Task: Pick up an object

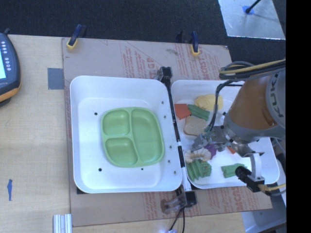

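Observation:
The right bin (272, 171) holds several toy foods. A yellow piece (208, 101) lies at the back, with a red-orange piece (181, 111), a dark green piece (198, 112) and a brown bread slice (194, 126) in front of it. Nearer the front lie a purple piece (212, 151), a beige piece (196, 155), a leafy green piece (199, 169) and a green block (232, 170). My gripper (206, 142) is low over the middle of this bin, just above the purple and beige pieces and beside the bread slice. The arm's orange band hides the bin's right part.
The left bin (85, 130) holds a light green divided plate (132, 137). A black clip (165, 73) sits on the wall between the bins. Clamps (195, 47) hold the cardboard sheet at the back. A handheld pendant (6, 64) lies at the far left.

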